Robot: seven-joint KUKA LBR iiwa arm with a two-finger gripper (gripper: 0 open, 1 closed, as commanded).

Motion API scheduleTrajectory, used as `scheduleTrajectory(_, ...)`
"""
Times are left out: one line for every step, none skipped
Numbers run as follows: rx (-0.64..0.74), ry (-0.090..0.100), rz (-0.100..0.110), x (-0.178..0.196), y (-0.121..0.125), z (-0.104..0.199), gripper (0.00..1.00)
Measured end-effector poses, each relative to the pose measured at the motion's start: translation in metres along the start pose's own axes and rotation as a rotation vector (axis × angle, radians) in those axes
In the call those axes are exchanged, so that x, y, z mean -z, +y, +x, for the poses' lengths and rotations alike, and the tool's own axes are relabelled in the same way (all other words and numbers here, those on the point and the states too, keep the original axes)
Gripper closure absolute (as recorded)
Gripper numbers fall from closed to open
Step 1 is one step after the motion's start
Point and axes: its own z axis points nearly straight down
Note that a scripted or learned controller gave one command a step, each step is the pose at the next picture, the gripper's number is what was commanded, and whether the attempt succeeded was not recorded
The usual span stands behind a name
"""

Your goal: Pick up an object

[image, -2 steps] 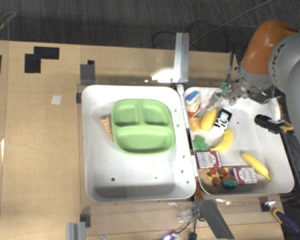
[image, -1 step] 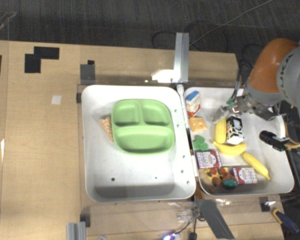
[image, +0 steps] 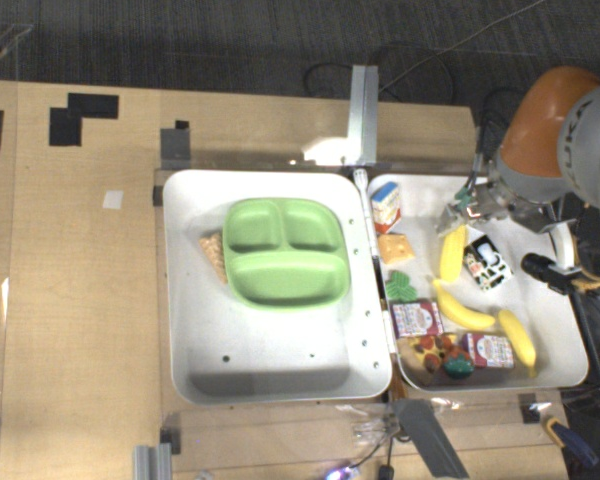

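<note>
**A:** Where the arm (image: 570, 133) comes in from the right, you'll find its gripper (image: 472, 204) low over the far part of the right bin (image: 565, 373). Whether the jaws are apart or together, you cannot tell from this slant.

**B:** And what lies under them?

**A:** Just below sits an upright yellow banana (image: 452, 253), its far tip right at the gripper. Beside it on the right you see a small black-and-white object (image: 486, 264). Nearer you, a second banana (image: 464, 308) lies slantwise, and a third (image: 519, 339) rests toward the near right corner.

**B:** Anything further left?

**A:** Along the bin's left side you have a small carton (image: 385, 206), an orange piece (image: 397, 250), a green toy (image: 401, 287) and two printed packets (image: 416, 319). Left again, the other bin (image: 270, 368) holds a green divided plate (image: 284, 251) with a tan item (image: 213, 255) at its left edge. Both bins rest on the tabletop (image: 70, 298).
</note>
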Motion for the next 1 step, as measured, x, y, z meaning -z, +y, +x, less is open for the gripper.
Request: scheduleTrajectory(-0.052, 0.009, 0.021, 0.0866, 0.0430, 0.0378, 1.00)
